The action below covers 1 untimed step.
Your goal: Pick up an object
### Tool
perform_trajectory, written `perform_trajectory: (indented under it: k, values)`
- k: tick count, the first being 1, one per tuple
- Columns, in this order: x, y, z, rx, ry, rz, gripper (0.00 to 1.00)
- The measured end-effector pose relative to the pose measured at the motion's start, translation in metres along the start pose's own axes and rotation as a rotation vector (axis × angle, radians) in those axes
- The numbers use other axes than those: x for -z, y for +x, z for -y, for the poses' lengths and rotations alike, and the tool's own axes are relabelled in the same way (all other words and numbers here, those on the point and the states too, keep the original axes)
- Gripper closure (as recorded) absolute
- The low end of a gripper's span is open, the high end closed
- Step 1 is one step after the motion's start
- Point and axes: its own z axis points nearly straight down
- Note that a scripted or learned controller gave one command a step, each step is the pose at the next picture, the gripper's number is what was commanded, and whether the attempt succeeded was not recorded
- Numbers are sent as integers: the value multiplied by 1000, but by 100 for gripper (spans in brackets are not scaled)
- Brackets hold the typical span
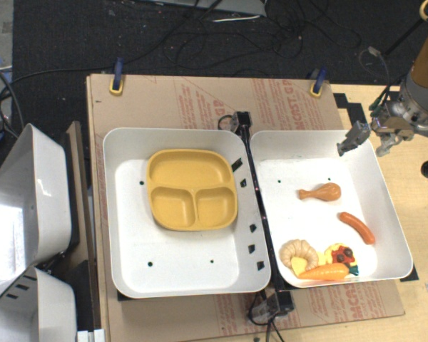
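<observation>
end effector (369,140) spread open and holding nothing over far right bin (385,191) rim; chicken drumstick (320,192), sausage (357,227) below.

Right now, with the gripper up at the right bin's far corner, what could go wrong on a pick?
1. The croissant, carrot and pizza slice lie bunched at the right bin's near edge, so a grasp there may nudge neighbours or catch two.
2. The gripper sits over the bin's rim; a straight descent could strike it.
3. The sausage and drumstick are rounded and may slip out.

Hand (369,140) hangs at the right, fingers spread apart.
</observation>
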Motion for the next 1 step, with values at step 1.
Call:
perform_trajectory:
  k: [1]
  values:
    - [6, 0, -2, 2, -10, 2, 0]
